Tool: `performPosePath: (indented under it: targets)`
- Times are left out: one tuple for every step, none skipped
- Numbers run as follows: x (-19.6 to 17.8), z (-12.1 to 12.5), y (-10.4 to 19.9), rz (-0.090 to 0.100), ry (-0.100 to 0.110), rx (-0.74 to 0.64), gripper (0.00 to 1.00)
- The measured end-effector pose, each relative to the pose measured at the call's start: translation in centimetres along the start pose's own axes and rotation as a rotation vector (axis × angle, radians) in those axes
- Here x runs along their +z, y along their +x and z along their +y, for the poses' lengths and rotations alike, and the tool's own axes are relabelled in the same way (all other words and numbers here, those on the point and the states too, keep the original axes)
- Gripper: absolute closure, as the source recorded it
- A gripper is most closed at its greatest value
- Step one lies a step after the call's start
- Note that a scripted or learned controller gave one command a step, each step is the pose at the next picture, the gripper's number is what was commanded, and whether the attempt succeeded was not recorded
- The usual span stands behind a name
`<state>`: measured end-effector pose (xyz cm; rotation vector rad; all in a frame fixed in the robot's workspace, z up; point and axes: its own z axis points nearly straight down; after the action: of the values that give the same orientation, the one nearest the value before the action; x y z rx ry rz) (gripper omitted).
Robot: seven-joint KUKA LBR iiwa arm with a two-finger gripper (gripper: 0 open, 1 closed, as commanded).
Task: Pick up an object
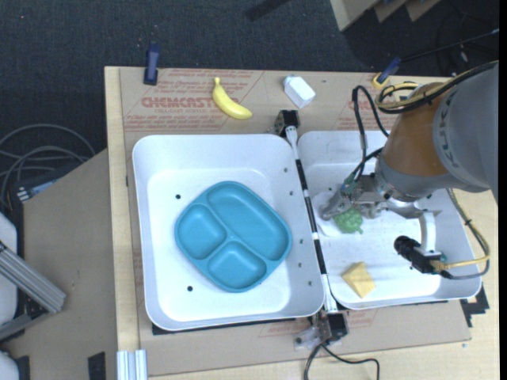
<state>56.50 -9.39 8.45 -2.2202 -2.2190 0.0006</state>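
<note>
The arm reaches in from the right, and my gripper [342,205] is low in the right bin [396,287], near its left wall. A small green object [349,222] lies right under and beside the gripper's tip, touching or nearly touching it. A yellow block [358,279] rests closer to the bin's front edge, apart from the gripper. In the left bin [158,165] lies a blue divided plate [230,235].
On the bench behind the bins lie a yellow banana [229,101], a small white box [299,92] and a blue item [151,63]. Cables run along the arm's wrist at the right side of the right bin.
</note>
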Motion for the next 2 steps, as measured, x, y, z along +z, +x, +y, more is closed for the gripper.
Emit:
performPosePath:
  targets:
    - [0.0, -1.0, 0.1, -0.001, -0.001, 0.0, 0.0]
    - [0.0, 1.4, -0.4, -0.002, -0.003, 0.0, 0.0]
